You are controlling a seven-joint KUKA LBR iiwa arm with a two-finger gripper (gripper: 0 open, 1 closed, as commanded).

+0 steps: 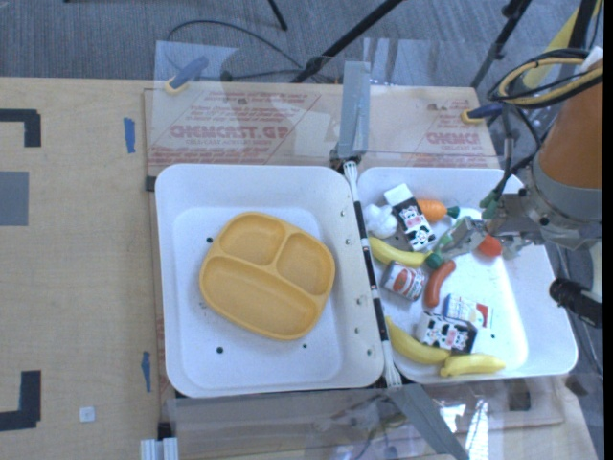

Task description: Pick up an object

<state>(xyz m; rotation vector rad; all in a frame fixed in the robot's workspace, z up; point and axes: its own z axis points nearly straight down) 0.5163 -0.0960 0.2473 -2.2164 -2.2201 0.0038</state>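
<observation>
Half the hand [466,239] hides amid clutter in right bin [536,343]; grip unclear

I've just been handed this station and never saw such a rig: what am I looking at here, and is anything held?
One camera looks down at a slant on two white bins. The left bin holds a yellow divided plate. The right bin holds toy food: bananas, a sausage, small cow-print cartons, a jar, a carrot. The grey arm with its orange band reaches in from the right. Its gripper sits low over the right bin beside a red toy. I cannot tell whether anything is held.
</observation>
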